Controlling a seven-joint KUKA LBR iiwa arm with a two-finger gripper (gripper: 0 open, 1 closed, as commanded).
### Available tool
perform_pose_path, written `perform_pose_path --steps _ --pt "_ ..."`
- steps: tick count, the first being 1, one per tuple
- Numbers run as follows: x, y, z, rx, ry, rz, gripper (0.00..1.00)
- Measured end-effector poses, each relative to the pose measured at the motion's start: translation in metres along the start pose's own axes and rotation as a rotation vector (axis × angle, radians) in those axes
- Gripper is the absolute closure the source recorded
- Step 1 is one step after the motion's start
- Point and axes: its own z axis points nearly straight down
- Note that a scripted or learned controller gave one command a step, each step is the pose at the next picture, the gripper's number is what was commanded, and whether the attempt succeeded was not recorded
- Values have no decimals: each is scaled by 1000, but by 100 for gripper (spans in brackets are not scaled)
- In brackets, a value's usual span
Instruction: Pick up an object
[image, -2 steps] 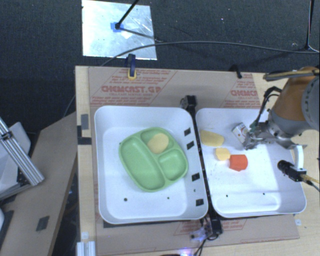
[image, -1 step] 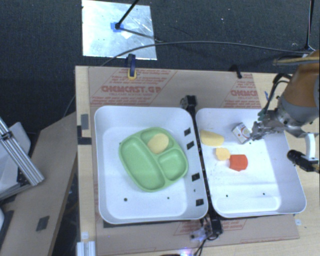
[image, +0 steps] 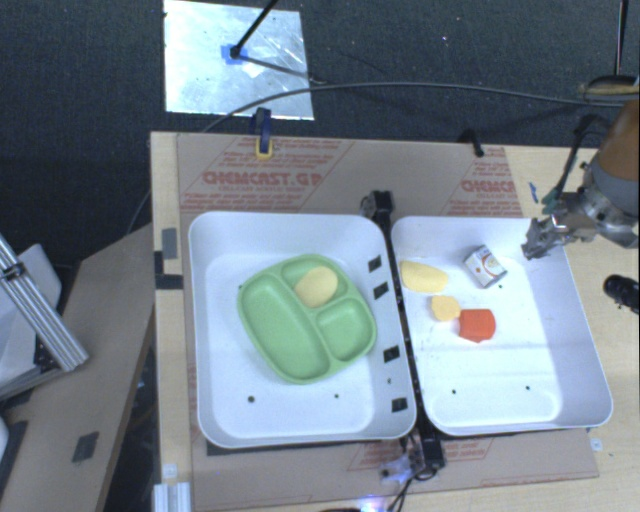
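Tabletop (image: 330, 170): wide board with red printed lettering, carrying two shallow white bins side by side.
Left bin (image: 225, 250): white, holding a green divided tray.
Right bin (image: 560, 370): white, touching the left bin along a dark middle seam; four small things lie in its upper half.
Green tray (image: 285, 335): three compartments, set at a slant in the middle of the left bin.
My arm (image: 615, 170): grey, reaching in from the right over the upper right corner of the right bin.
My fingers (image: 537, 243): dark tips hanging over the right bin's upper right part, just right of the small carton; I cannot tell how far apart they stand, and I see nothing between them.
Yellow lump in tray (image: 318, 286): resting in the tray's upper small compartment.
Pale yellow piece (image: 423, 276): lying near the right bin's left wall.
Red piece (image: 477, 325): on the bin floor, just right of the small orange-yellow piece.
Small carton (image: 485, 266): white with red marking, tilted, near my fingers but apart from them.
Small orange-yellow piece (image: 445, 308): between the pale yellow piece and the red piece.
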Motion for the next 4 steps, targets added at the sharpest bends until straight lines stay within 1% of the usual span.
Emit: perform_pose_path --steps 1,2,4 --pt "0 2 -55 1 1 -1 100" --pt "46 -1 -38 8 3 -3 100" --pt "147 -15 -10 9 5 -4 100"
